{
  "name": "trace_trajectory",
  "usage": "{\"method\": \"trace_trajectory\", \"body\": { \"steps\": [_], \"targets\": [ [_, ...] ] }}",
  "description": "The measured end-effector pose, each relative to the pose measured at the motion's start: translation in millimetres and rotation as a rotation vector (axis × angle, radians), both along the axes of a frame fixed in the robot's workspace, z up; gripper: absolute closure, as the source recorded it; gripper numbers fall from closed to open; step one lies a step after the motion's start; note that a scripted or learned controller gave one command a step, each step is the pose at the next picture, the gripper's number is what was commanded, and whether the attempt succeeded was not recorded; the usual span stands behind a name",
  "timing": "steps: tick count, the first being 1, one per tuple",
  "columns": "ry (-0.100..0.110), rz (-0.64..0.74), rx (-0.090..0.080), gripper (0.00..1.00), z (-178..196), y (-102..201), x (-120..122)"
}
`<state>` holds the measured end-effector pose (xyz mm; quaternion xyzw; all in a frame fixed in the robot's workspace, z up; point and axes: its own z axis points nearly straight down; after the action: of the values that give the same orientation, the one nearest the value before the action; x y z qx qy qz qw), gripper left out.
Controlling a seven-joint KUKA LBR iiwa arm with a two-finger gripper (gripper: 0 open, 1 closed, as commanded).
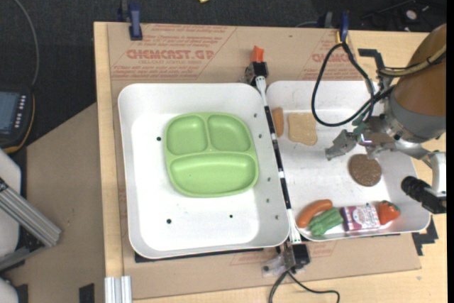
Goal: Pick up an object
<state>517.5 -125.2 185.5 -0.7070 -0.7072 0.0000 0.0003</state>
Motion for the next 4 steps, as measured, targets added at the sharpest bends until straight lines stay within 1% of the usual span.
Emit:
{"method": "trace_trajectory", "body": {
  "steps": [1,2,3,4],
  "targets": [
    [-0.001,-0.005,-0.004,0.00,-106,-86,29],
    [-0.006,-0.001,-0.003,1.00,-90,-81,31],
    [-0.005,-0.001,-0.003,0.00,-91,-81,30],
    [0.005,-0.003,0.003,0.00,-101,-91,-27]
  ]
}}
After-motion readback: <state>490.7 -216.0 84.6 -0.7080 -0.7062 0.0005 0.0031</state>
